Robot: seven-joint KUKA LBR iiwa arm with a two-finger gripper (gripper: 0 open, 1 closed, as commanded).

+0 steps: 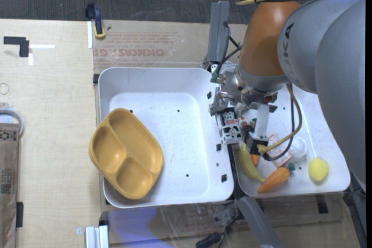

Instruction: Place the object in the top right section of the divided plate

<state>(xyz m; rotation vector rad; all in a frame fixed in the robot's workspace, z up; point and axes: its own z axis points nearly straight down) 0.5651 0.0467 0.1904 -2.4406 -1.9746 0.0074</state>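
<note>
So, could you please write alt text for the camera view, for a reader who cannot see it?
The arm reaches in from the right, its gripper low over the left edge of the right bin, which holds a banana, a carrot and a lemon. A yellow divided plate lies in the lower-left corner of the left bin.

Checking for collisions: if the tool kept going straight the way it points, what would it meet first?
Likely the banana just beneath the tool in the right bin; depth is unclear.
</note>
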